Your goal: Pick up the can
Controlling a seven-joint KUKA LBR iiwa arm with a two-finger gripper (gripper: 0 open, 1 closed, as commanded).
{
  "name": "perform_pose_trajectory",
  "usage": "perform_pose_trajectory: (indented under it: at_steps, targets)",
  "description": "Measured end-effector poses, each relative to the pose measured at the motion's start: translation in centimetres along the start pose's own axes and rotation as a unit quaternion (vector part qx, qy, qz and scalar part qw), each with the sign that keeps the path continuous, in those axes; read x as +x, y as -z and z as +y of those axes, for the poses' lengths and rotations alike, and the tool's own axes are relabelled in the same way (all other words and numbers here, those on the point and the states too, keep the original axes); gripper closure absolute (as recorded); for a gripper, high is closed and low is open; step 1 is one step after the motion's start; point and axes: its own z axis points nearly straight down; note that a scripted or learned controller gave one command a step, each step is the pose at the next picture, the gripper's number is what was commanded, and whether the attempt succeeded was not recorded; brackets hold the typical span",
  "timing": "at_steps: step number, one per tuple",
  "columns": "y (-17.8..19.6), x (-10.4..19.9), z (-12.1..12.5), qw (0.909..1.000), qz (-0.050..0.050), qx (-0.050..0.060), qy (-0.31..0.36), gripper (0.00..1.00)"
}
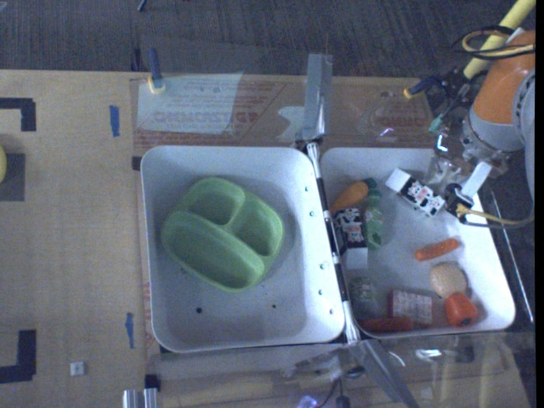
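Shows gripper (448,177) above far corner of right bin (395,257); cannot tell whether clenched or released. Places probable can (364,294) against the dividing wall, well apart. Risks a missed grasp through crowding by wall and red packet (410,304).

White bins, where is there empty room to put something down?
Roomiest: the left white bin's bare floor around the green divided plate, mostly along its near side. In the right white bin, a small bare patch lies between the green bottle and the orange carrot piece. Its near edge is crowded.
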Motion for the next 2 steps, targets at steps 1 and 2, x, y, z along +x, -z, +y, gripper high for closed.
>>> perform_pose_trajectory:
  at_steps: [1, 2]
  targets:
    - [-0.3, 1.6, -1.0, 0.9997, 0.0, 0.003, -0.024, 1.0]
    - [1.3, 1.1, -0.5, 0.9988, 0.0, 0.001, -0.05, 1.0]
